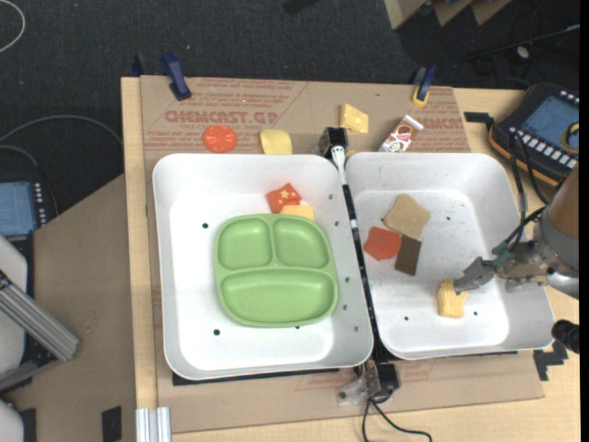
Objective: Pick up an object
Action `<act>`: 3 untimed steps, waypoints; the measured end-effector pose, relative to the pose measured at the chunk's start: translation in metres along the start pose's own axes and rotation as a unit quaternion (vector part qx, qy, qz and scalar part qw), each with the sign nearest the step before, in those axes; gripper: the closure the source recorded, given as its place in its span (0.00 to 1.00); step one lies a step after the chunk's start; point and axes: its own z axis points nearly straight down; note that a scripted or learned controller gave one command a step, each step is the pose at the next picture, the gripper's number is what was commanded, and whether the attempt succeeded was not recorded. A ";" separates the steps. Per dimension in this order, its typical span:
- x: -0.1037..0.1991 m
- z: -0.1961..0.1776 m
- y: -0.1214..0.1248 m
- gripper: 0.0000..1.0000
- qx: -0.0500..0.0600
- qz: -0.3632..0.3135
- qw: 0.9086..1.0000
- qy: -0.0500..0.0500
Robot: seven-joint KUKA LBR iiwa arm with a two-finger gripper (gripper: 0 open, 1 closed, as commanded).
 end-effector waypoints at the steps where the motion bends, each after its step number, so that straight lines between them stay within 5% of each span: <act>1: 0.029 0.064 0.007 0.00 -0.005 -0.005 1.000 0.000; 2: 0.026 0.050 0.008 1.00 -0.009 -0.003 1.000 -0.003; 3: 0.102 -0.037 0.062 1.00 -0.015 -0.009 1.000 -0.002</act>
